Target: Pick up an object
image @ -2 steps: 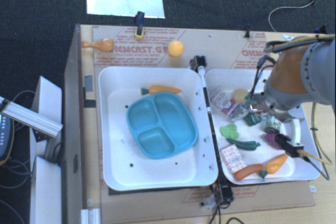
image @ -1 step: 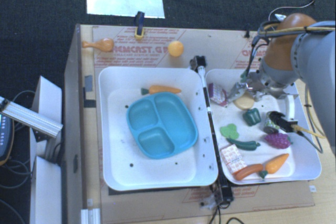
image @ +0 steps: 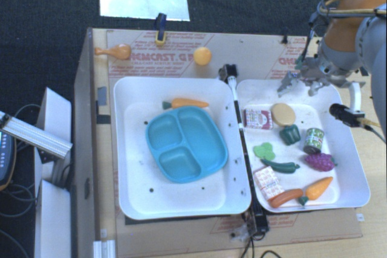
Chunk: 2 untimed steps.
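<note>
My gripper (image: pixel 299 85) hangs over the back rim of the right bin (image: pixel 357 173), open with nothing between its fingers. Below it in that bin lie a tan bun (image: pixel 283 113), a pink carton (image: pixel 258 118), a green pepper (image: pixel 290 134), a small can (image: pixel 314 140), purple grapes (image: pixel 320 161), a green leaf (image: pixel 263 151), a dark green chili (image: pixel 280 165), a white and red box (image: pixel 265 179), an orange sausage (image: pixel 285 196) and a carrot (image: pixel 318 187). The bun is the closest, a little in front of the fingers.
The left bin (image: pixel 136 190) holds a blue divided plate (image: pixel 186 143) and a carrot (image: pixel 184 104) at its back. Behind the bins on the bench lie an orange ball (image: pixel 202 56), a tan drumstick (image: pixel 115 52) and a blue-yellow clamp (image: pixel 160 30).
</note>
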Motion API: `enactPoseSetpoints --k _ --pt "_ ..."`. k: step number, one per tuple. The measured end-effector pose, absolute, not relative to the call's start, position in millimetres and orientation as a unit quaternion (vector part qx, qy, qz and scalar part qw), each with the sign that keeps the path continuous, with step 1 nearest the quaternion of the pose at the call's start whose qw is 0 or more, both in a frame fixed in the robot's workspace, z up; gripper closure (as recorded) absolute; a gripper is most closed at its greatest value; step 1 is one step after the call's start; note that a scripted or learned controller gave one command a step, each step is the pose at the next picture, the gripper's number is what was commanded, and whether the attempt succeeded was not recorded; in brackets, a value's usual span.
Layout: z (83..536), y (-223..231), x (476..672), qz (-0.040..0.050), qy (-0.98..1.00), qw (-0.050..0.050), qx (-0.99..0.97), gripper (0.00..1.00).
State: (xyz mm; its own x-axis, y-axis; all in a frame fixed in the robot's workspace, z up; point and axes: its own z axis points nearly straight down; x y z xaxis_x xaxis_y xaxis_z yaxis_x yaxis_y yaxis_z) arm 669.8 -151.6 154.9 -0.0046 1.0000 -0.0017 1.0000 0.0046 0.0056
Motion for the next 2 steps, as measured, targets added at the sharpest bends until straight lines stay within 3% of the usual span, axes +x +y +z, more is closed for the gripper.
enactPoseSetpoints --k 1,2 --pt "90.6 -129.1 622.5 0.0035 0.708 0.006 0.707 0.0" --pt "91.6 -134.7 604.1 0.0065 0.708 0.008 0.707 0.0"
